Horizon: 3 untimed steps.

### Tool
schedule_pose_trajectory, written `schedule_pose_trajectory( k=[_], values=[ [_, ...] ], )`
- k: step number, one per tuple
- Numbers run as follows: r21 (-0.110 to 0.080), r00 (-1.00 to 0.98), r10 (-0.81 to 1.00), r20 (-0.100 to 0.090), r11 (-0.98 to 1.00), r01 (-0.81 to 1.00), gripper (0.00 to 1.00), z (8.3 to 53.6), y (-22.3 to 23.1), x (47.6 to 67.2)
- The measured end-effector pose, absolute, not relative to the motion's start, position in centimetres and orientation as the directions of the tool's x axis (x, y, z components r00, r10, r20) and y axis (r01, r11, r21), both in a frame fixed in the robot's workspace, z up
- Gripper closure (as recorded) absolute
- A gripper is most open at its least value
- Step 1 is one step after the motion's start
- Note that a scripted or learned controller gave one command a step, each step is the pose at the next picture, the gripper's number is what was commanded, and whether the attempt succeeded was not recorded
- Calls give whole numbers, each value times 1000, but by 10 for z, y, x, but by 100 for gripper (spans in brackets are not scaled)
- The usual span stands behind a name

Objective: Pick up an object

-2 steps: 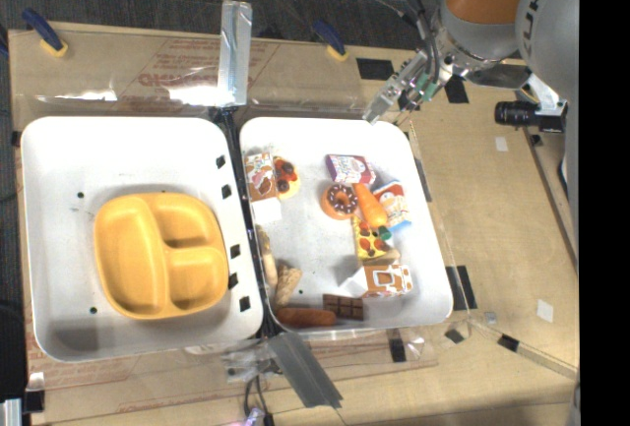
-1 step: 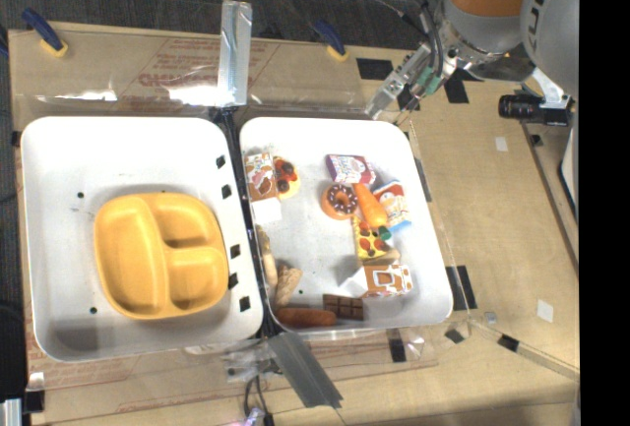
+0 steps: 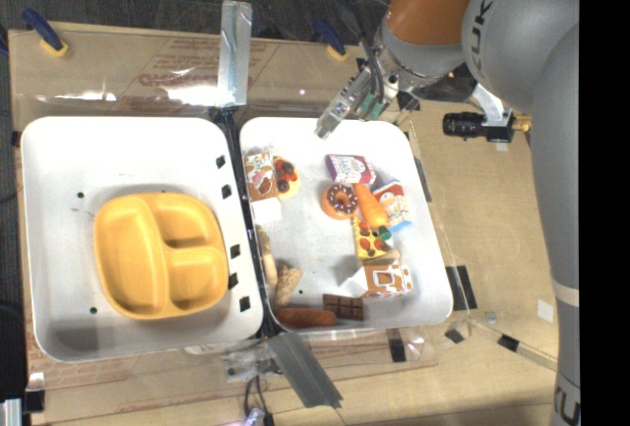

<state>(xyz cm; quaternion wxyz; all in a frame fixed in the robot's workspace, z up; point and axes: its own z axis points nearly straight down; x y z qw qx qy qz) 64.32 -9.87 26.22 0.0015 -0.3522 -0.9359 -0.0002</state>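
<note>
Now pincer (image 3: 335,115) above bin's far rim; donut (image 3: 342,200) nearer camera.

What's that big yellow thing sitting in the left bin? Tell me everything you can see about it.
It is a yellow divided tray, plastic by its look, with rounded corners and a raised rim. Ridges split it into three compartments: one large along its left side and two smaller on the right. It lies flat, right way up and slightly turned, on the floor of the left white bin, with nothing visible inside it.
</note>
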Motion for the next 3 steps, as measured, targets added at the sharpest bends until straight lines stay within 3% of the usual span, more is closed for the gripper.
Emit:
schedule_pose_trajectory(
  k=[2,3],
  values=[
    [0,-818,576,-4,818,576,100,297,-122,639],
    [-2,-945,326,0,945,326,100,296,-169,613]
  ],
)
